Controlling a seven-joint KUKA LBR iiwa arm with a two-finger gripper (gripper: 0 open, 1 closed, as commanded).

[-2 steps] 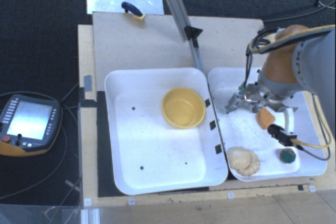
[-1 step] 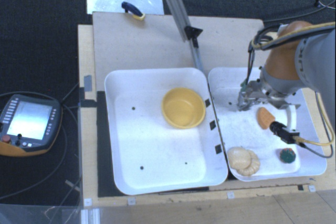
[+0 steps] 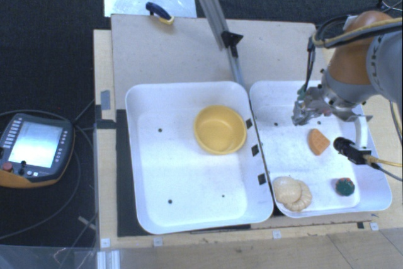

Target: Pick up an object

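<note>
The claw (image 3: 304,111) hangs over the right bin (image 3: 277,135), too blurred to tell its grip.

The arm (image 3: 384,66) has a grey outer shell with a rounded orange band (image 3: 352,63) above the wrist. Black and yellow cables (image 3: 334,31) loop over the band. The gripper (image 3: 305,111) is a compact assembly of grey metal parts.

No legible text, labels or nos. anywhere; pendant screen (image 3: 34,143) too blurry.
</note>
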